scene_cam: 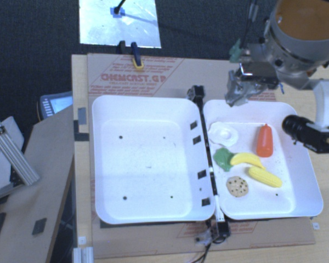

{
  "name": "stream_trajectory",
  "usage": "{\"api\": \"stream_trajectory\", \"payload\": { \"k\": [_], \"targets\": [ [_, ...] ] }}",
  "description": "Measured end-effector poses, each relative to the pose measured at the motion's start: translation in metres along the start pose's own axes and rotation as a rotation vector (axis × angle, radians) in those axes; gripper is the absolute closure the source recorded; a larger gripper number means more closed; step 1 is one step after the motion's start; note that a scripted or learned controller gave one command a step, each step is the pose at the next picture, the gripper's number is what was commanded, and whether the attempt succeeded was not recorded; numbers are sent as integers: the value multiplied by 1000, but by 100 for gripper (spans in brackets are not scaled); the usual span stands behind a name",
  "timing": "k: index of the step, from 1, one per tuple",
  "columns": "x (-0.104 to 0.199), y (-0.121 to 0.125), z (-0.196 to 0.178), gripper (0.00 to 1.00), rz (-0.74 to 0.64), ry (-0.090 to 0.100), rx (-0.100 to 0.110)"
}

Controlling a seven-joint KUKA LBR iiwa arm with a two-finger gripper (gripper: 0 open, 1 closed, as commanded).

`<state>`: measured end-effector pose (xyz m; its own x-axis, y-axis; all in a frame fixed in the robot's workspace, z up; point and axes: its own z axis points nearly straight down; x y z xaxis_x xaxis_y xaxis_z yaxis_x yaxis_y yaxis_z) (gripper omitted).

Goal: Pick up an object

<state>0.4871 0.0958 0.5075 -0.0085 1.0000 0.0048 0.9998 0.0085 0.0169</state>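
Note:
The right bin (301,201) holds several toy foods: a white fried egg (223,132), an orange-red carrot (264,140), a green leafy piece (223,158), a yellow banana (247,159), a corn cob (265,176) and a cookie (237,187). My gripper (237,98) hangs above the bin's far left corner, higher than the objects and behind the egg. Nothing shows between its fingers.
The left bin (145,158) sits beside the right one, joined by a black clamp strip (205,152). A black cylindrical device (304,131) juts over the right bin's right rim. A yellow clamp (137,56) stands at the cardboard's far edge.

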Motion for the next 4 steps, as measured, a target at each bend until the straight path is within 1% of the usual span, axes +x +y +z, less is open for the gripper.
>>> {"api": "stream_trajectory", "payload": {
  "k": [1, 2, 3, 4],
  "targets": [
    [14, 0, -29, 100, 2, -3, 11],
    [-9, 51, 137, 100, 11, -9, 28],
    [60, 157, 67, 100, 0, -2, 1],
    [92, 97, 162, 100, 1, -6, 27]
  ]
}}
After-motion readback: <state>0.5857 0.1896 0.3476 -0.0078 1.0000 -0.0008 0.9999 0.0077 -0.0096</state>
